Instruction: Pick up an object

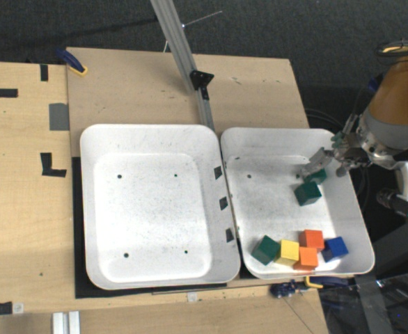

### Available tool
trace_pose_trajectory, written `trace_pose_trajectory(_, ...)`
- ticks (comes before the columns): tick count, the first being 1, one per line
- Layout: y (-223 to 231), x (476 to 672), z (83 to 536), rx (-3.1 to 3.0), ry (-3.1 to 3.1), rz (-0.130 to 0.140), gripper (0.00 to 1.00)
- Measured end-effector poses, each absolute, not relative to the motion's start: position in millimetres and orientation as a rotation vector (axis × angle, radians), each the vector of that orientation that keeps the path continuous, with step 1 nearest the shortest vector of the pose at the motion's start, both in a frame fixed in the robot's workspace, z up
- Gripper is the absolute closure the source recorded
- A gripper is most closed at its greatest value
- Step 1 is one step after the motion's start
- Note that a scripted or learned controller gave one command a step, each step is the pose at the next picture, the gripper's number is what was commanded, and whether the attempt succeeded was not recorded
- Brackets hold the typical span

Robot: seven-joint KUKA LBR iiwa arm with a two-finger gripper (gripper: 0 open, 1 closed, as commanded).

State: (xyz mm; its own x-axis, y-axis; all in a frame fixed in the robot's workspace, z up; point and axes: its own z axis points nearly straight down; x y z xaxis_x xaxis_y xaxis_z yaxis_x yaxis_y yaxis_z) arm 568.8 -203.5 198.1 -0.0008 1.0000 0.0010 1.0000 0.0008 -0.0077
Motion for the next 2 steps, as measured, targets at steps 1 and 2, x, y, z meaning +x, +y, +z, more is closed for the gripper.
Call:
trace_pose_trajectory(1, -207, 564.6, 134, -2.216, -2.217, 0.008, 0.0)
trace_pose_trajectory(2, -206, 563.5, 89, -2.218, -2.221, 0.006, 0.0)
